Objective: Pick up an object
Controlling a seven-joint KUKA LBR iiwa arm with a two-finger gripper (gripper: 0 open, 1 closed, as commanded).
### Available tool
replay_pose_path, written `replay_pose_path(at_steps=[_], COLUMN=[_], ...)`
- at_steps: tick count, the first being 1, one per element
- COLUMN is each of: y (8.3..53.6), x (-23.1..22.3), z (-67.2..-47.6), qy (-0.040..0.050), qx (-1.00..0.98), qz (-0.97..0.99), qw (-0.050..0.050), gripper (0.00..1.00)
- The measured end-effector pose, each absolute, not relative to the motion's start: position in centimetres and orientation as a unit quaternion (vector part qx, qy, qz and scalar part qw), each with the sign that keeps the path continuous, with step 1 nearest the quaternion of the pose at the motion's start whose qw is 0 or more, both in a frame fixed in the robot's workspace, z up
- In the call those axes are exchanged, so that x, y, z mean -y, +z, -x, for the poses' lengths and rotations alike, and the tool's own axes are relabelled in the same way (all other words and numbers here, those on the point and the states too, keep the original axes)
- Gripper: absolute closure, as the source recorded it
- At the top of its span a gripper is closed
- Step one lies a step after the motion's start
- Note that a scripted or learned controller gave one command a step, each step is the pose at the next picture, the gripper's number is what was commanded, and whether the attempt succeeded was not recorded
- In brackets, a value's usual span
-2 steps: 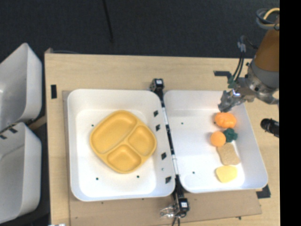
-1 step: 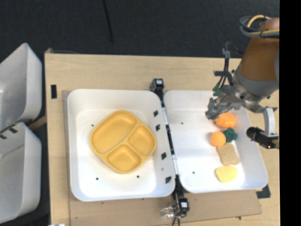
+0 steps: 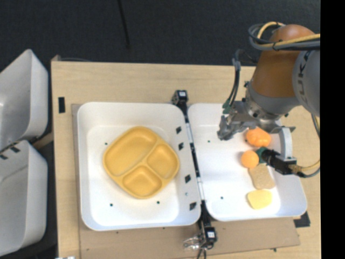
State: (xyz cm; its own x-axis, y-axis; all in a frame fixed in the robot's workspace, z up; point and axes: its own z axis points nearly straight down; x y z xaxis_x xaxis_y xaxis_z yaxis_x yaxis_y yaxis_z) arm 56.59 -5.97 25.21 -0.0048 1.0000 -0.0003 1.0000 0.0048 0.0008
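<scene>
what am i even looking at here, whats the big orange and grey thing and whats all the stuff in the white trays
This is one camera fixed above a wooden bench, looking down at a slant. The big grey and orange thing reaching in from the right is a robot arm. At its tip is a small dark gripper, hanging over the right bin; nothing can be seen held in it. In that bin lie two orange pieces, a tan slab and a pale yellow piece, probably toy food. The left bin holds a yellow divided plate with three compartments.
</scene>
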Motion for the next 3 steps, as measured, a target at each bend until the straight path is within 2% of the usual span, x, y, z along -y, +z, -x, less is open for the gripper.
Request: replay_pose_path(at_steps=[1, 2, 3], y=[24.6, 24.8, 25.3], x=[1.4, -3.6, -8.6], z=[-54.5, -54.6, -53.0], qy=[-0.0001, 0.0011, 0.0006], qx=[-0.709, -0.71, -0.71], qz=[-0.705, -0.704, -0.704], qw=[0.0, 0.0, -0.001], gripper=[1.0, 1.0, 1.0])
